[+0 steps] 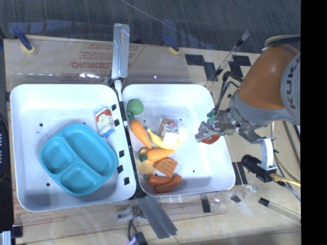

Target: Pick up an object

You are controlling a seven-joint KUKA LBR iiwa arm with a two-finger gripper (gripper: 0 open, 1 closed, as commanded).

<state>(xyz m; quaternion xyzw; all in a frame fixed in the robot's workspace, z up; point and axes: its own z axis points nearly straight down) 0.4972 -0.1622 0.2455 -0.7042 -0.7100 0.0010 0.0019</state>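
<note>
Camera view shows the grey two-finger gripper (pixel 207 132) at the right edge of the right-hand shallow white bin (pixel 196 93), with a small red object (pixel 211 139) showing just under its metal parts (whether this piece sits between the fingers I cannot tell, nor how wide they stand). By my reading, the pick is at the grasp-or-lift stage. Next comes a straight rise to prove the hold; failing that, the orange plastic carrot (pixel 139 132) near the bin's left edge offers another target.

Claw (pixel 205 132) low, arm from right
</note>
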